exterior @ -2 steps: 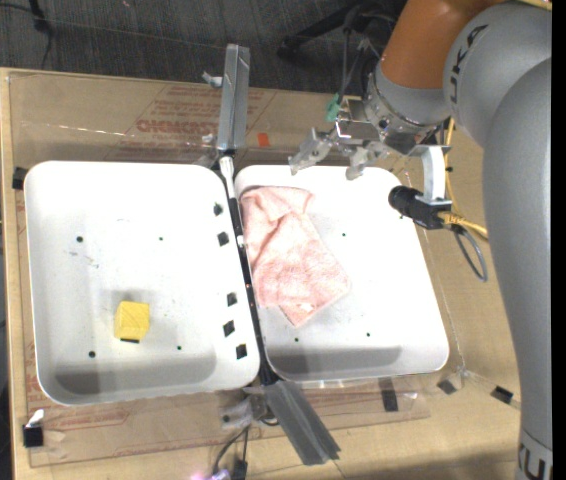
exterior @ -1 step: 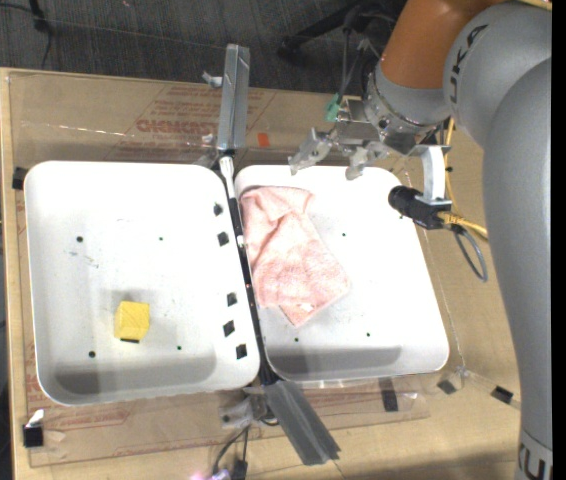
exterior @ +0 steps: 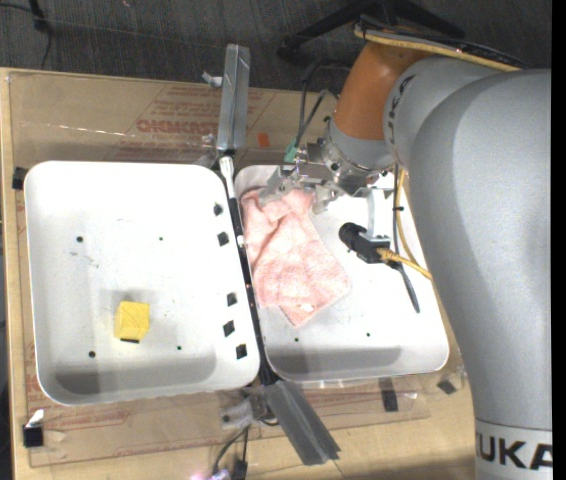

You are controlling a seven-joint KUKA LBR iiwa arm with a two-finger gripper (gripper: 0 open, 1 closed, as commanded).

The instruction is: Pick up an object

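I see the arm (exterior: 473, 188) reaching in from the right, with the gripper (exterior: 299, 180) low over the far-left corner of the right bin (exterior: 403, 353). It sits at the far edge of the pink cloth (exterior: 293, 260). From this angle I can't tell if it's open, closed or gripping the cloth. The cloth lies crumpled along the left side of the right bin, bunched up at the gripper end. I also see a yellow block (exterior: 132, 321) in the left bin (exterior: 113, 198), near-left of centre, well apart from the gripper.
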